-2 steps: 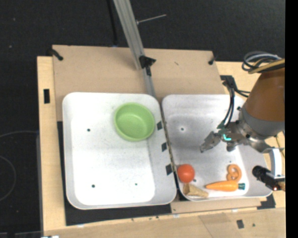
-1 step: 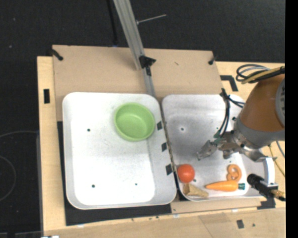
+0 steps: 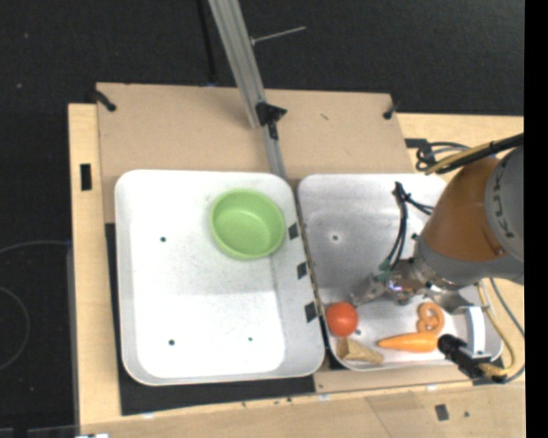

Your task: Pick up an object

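A green bowl (image 3: 247,224) sits in the left bin (image 3: 164,336). In the right bin (image 3: 347,208), a tomato (image 3: 342,318), carrot (image 3: 408,341) and pretzel (image 3: 430,317) crowd the near edge beneath the lowered arm (image 3: 470,222); the gripper (image 3: 384,286) hovers beside the tomato, its state unreadable.

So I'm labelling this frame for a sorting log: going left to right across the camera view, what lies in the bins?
Green bowl in the left bin → red ball → tan wedge → orange carrot, all three in the right bin.
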Controlling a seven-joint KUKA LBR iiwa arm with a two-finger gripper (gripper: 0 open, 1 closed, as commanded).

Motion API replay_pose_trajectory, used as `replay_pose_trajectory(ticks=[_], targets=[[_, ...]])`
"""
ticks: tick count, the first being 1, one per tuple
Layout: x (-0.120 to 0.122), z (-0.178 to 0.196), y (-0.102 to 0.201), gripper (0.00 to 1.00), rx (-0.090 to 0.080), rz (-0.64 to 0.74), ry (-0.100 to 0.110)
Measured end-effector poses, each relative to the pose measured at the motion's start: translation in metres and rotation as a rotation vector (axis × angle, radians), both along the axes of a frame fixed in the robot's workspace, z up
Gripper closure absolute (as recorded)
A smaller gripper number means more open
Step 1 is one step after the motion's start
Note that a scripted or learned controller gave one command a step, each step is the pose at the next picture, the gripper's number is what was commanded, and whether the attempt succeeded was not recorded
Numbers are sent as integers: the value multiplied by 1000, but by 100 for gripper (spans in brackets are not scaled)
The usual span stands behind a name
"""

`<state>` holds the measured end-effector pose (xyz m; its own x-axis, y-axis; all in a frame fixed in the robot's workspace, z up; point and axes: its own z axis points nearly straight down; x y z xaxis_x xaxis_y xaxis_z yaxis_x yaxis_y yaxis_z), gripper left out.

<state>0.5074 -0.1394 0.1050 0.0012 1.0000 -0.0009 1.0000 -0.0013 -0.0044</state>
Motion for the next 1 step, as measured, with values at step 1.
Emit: replay_pose_trajectory(ticks=[1], targets=[[3, 14, 0, 100, 0, -5, -10]])
